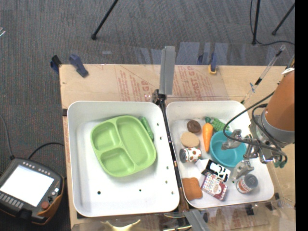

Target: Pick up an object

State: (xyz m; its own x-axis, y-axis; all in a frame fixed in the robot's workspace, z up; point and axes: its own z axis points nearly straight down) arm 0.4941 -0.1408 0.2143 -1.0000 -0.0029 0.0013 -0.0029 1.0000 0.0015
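Your gripper (244, 169) hangs low in the right bin (192, 107), by the blue bowl (226, 150) and a small can (247, 183). You cannot tell how it's set.

On my screen both bins are plain white: the left bin (82, 186) holds a lime-green divided tray (123, 145), with a darker green piece (147, 128) just at its far edge. In the right bin (192, 110) I see an orange carrot (207, 135) with a green top, a teal-blue bowl (227, 149), a dark brown round piece (194, 126), a tan one (190, 139), and an orange-brown block (192, 188). One small can (191, 154) is white with red-orange spots — another can (246, 183) shows a red label under a silver top. A packet (214, 185) is pink-red with a checked pattern; a black-and-white item (216, 169) lies beside it. The arm (284, 110) is grey with an orange band.
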